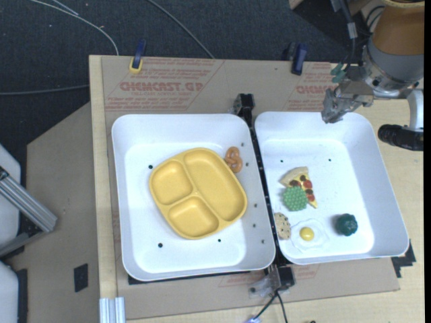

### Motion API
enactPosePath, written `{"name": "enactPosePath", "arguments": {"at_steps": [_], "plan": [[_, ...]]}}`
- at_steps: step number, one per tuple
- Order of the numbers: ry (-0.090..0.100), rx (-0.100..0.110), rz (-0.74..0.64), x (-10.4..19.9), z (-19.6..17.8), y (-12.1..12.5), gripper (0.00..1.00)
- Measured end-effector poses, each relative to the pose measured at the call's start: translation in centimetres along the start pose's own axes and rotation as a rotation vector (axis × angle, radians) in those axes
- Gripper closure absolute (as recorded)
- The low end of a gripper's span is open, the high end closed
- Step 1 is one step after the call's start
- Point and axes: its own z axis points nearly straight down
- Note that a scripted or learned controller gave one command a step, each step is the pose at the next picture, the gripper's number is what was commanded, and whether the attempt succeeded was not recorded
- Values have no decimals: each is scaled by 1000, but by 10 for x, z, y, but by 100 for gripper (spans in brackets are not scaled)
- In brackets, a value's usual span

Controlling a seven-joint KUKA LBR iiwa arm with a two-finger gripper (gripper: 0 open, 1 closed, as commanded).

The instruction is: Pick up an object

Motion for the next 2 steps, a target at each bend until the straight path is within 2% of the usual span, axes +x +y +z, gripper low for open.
{"name": "enactPosePath", "arguments": {"at_steps": [2], "plan": [[0, 1, -1, 115, 13, 2, 100]]}}
